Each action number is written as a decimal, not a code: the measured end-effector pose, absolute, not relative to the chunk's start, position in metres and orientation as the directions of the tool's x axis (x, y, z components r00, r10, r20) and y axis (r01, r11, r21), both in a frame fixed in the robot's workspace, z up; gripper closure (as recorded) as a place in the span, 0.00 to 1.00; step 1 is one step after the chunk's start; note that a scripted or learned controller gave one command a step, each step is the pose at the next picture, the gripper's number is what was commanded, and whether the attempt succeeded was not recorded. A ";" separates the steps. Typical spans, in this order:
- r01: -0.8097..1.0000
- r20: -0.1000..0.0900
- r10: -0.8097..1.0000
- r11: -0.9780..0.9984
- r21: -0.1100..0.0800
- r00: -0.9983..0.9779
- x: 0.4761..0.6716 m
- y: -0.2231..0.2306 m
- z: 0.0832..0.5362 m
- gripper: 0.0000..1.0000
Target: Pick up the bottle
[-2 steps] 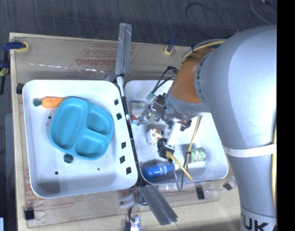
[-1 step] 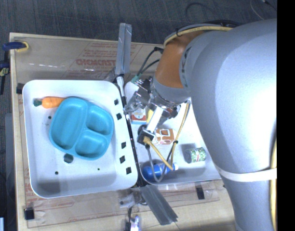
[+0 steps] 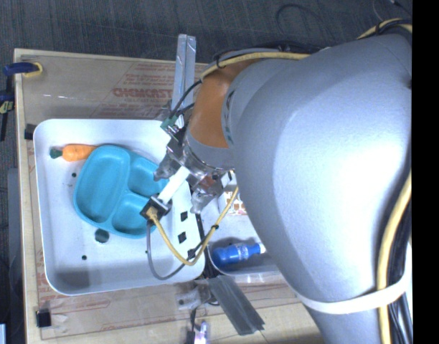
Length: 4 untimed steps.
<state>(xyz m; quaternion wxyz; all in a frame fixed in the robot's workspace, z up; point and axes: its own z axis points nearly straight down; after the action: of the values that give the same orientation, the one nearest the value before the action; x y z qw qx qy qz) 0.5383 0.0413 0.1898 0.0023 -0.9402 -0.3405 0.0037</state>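
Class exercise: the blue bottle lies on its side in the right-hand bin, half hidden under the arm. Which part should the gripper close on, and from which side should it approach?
Probably the blue bottle body, from above, fingers across its width: it lies flat, long axis left-right, right end hidden under the arm.

Big grey arm (image 3: 327, 170), smooth rounded shell, soft sheen across top. Orange band (image 3: 209, 113) above wrist, dull and curved. Below band, darker grey ring, then cluster of metal parts around gripper (image 3: 194, 185). White bar with black end block (image 3: 156, 208) sticking out toward left. White plate with small black marks (image 3: 182, 224) beneath it. Yellow cable (image 3: 178, 249) looping under wrist, grey cable (image 3: 153, 260) looping beside it. Thin dark wires along orange band. Yellow and black cables (image 3: 388, 26) at upper right.
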 end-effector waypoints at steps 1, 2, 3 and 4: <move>0.699 -0.003 0.699 -0.715 -0.005 0.715 0.590 0.061 0.191 0.00; 0.638 -0.004 0.638 -0.770 -0.004 0.770 0.606 0.165 0.136 0.00; 0.645 -0.010 0.645 -0.764 -0.008 0.764 0.605 0.168 0.145 1.00; 0.945 -0.003 0.945 -0.326 -0.006 0.326 0.584 0.130 0.215 1.00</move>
<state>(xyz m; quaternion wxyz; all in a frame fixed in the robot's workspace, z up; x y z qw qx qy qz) 0.5842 0.1300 0.2155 0.0015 -0.8142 -0.5806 0.0028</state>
